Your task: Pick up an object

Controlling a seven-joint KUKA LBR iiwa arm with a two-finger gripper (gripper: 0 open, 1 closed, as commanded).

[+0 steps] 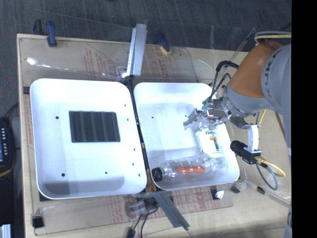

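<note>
Standing on a tan bench: two white bins.

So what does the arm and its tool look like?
The arm is grey with a rounded orange band above the wrist. Thin black cables loop beside it toward the tool, a small grey metal assembly with dark parts.

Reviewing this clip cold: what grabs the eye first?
The grey arm with its orange band reaches in from the right, its gripper low over the right bin. A clear plastic bottle lies along that bin's near wall. The left bin holds a dark ribbed panel.
</note>
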